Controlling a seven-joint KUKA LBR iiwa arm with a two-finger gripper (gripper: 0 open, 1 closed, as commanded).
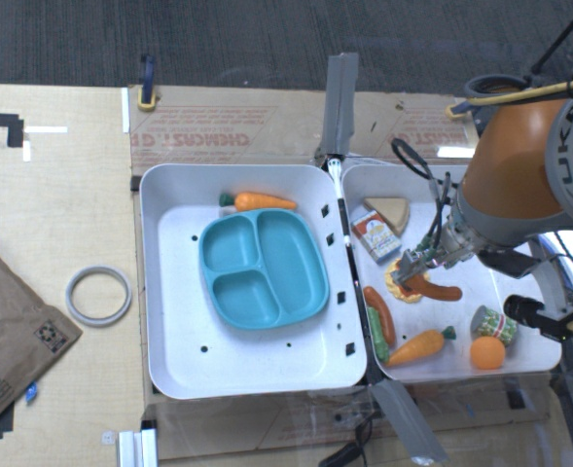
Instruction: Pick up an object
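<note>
My gripper (417,266) hangs low in the right bin (534,363), just over a yellow flat toy (399,287) and a red sausage (436,291). It looks to touch or nearly touch them, and I see nothing lifted. A small red and white carton (376,233) and a beige wedge (389,209) lie behind it. In front lie a hot dog (378,316), a carrot (417,346), an orange (487,353) and a green can (495,324).
The left bin (169,358) bears a blue divided plate (264,266) and a second carrot (263,201) at its back wall. A tape ring (98,294) and a cardboard box (9,334) lie on the bench to the left. The arm's orange band (519,163) overhangs the right bin.
</note>
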